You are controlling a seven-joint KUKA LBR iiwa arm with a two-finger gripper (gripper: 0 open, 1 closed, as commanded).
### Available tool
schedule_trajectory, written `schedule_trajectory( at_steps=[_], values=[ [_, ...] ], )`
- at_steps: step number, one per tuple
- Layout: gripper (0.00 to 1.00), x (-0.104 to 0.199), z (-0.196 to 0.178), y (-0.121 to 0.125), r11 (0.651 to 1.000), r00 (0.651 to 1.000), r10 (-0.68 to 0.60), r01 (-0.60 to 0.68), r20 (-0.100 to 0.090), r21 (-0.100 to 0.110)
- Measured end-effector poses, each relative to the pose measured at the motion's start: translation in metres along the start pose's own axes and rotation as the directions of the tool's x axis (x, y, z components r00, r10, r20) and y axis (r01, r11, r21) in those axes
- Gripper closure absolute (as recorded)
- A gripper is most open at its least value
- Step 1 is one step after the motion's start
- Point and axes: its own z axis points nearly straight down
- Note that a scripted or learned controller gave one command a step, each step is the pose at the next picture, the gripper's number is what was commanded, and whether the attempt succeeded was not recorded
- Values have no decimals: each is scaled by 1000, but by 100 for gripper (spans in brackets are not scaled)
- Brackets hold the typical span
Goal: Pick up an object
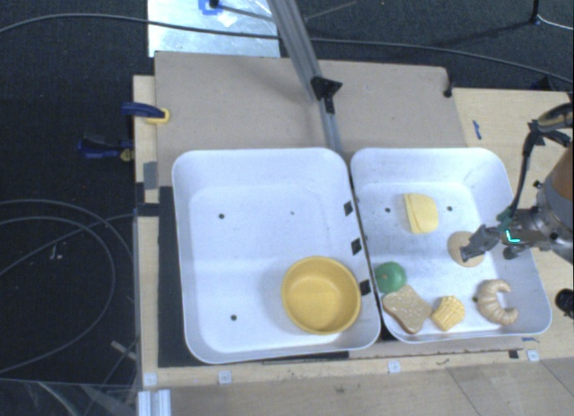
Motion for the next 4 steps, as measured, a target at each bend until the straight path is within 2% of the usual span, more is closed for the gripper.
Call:
schedule_trajectory(
  at_steps=[1,2,4],
  values=[
    [0,0,0,0,1000,1000,0,0,0,-1],
    [0,4,47,9,1000,1000,3,-3,-2,3],
    [0,6,131,7,1000,1000,5,-5,-2,4]
  ],
)
